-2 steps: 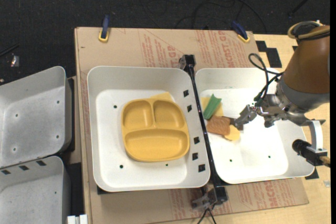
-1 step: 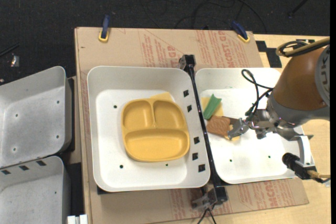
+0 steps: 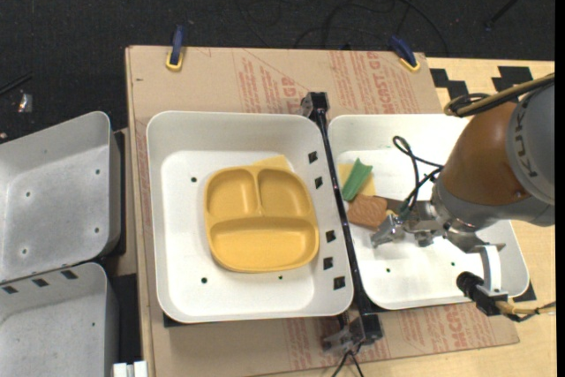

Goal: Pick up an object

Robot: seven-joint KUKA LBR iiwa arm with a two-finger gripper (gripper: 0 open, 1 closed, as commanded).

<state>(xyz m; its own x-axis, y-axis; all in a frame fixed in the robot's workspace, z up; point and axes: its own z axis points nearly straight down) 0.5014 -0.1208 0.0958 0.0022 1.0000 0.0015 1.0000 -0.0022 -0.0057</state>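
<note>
Two white bins sit side by side on the cardboard-covered counter (image 3: 265, 79). The left bin (image 3: 168, 154) holds a yellow divided tray (image 3: 261, 219). In the right bin (image 3: 415, 132), the jaws (image 3: 386, 234) hover just beside a brown block (image 3: 367, 209) and green piece (image 3: 357, 178) (whether parted or clenched, I cannot tell)

Illumination is even and fairly bright from overhead. The two white bins (image 3: 168, 216) read near-white without blown glare; the yellow divided tray (image 3: 261, 219) shows soft sheen. Shadows are faint and short. The dark floor (image 3: 71, 4) is underexposed. Focus is moderately soft throughout, with slight grain.
</note>
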